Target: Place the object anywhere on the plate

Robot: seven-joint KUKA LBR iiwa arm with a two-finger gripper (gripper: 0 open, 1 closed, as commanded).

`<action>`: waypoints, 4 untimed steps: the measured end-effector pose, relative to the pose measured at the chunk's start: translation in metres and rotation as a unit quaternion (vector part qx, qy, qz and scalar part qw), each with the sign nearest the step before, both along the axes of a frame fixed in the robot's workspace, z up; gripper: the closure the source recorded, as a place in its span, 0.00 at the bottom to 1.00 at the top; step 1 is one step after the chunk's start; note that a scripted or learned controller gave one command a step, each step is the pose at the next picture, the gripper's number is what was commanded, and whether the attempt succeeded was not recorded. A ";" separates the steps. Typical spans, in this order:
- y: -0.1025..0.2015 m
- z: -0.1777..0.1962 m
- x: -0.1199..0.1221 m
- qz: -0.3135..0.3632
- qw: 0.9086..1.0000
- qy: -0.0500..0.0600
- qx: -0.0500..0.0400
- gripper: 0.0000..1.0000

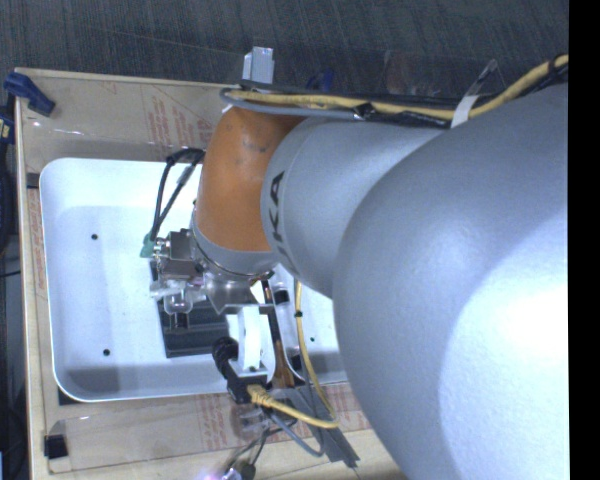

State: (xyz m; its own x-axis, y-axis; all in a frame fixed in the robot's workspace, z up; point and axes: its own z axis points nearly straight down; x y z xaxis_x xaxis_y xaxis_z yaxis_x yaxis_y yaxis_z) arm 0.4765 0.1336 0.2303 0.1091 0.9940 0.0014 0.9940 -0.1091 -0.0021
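Observation:
My arm (430,268) reaches in from the right and covers most of the scene, its orange band (235,193) lying over the middle. The wrist and gripper (183,313) hang low over the right part of the left white bin (90,268), with the dark gripper body close to the bin floor. Whatever lies under the wrist and arm is hidden.
The left bin's floor shows bare white on its left half. The wooden bench frame (130,98) runs around the bin. Black and yellow cables (280,398) trail from the wrist toward the front edge. A blue clamp (25,90) sits at the back left corner.

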 end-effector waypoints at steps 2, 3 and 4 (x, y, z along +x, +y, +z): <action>-0.036 -0.090 0.050 0.030 1.000 0.003 -0.001 1.00; 0.015 -0.138 0.063 -0.316 0.949 0.000 -0.001 1.00; -0.091 -0.039 0.050 -0.375 0.927 0.002 -0.001 1.00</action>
State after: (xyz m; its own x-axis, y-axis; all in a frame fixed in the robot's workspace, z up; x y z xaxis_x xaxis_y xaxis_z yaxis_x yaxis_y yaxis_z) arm 0.5268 0.0429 0.1912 0.7693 0.6389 -0.0016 0.6389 -0.7693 -0.0047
